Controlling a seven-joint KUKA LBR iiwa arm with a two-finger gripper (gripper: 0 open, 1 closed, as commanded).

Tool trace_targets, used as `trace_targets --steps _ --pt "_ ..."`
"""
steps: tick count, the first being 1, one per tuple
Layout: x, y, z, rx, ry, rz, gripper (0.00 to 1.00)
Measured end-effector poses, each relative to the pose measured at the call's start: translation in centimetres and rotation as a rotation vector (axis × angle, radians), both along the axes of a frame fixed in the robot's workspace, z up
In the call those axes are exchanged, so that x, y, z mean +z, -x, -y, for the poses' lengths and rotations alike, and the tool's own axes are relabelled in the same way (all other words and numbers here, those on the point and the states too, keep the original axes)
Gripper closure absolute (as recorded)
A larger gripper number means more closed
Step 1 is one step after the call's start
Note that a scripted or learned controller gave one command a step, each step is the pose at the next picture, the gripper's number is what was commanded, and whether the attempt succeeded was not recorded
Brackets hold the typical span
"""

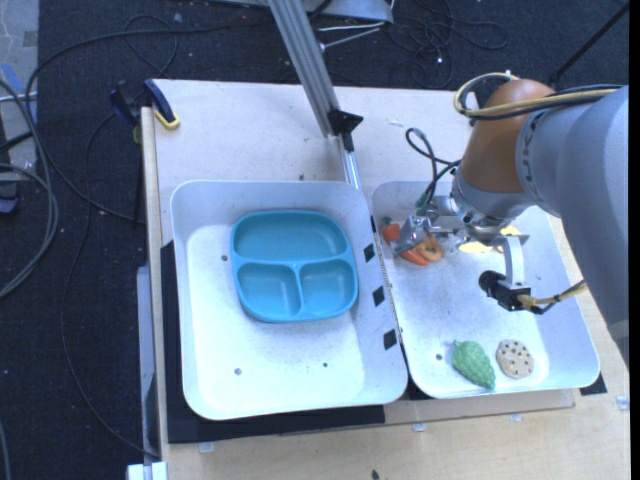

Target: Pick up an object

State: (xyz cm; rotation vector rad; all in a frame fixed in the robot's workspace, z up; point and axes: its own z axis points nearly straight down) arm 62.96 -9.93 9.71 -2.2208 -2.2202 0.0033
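Tool: my tool point(432, 230) hangs low over the far end of the right bin point(560, 363); I cannot tell whether it grips anything.
Orange toy: an orange and red toy point(418, 252) lies right beneath the tool, seemingly touching it.
Green toy: a leafy piece point(474, 363) sits well nearer the camera than the tool.
Cookie: a cookie point(514, 359) lies just beside the green toy.
Blue tray: a divided tray point(295, 265) sits left of the tool, in the left bin point(210, 368).
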Motion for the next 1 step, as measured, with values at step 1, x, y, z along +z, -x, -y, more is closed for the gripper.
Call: trace_targets --steps 1 --pt "1.30 -0.10 0.00 0.000 0.000 0.004 1.00"
